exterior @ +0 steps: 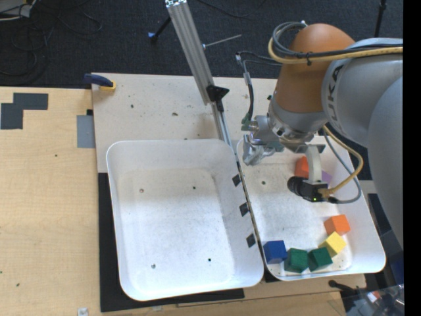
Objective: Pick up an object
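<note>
Here gripper (pixel 253 151) low over right bin (pixel 276 196) far corner; jaws' state unclear; blocks (pixel 309 252) clustered at near edge.

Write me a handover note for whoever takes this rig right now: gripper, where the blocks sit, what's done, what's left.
Gripper: low over the far left corner of the right white bin, nothing seen in it; finger state unclear.
Blocks: blue cube, two green cubes, yellow cube and orange cube cluster in that bin's near right corner. Another orange block sits partly hidden under the arm.
Left white bin: no blocks visible.
Done: no pick yet.
Left: grasp and lift one block.
</note>
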You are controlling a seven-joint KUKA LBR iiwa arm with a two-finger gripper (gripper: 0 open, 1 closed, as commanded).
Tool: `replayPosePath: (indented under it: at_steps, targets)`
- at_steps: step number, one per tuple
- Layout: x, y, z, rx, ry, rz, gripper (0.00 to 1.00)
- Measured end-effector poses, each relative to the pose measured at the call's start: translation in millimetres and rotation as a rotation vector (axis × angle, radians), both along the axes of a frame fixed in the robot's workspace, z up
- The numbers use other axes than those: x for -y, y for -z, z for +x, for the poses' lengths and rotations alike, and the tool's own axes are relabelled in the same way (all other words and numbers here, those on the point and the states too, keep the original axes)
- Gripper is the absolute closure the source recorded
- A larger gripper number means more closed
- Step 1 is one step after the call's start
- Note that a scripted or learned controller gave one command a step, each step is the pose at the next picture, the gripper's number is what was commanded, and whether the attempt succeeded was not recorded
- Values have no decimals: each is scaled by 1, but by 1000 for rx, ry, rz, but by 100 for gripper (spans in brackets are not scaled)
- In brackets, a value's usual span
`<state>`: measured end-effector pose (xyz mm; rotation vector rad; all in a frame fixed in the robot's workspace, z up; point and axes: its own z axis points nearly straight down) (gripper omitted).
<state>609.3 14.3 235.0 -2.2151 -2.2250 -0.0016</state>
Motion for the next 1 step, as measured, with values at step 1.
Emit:
replayPosePath:
  at_steps: [1]
  targets:
    - [-39,10,22,-1,1,-1,100]
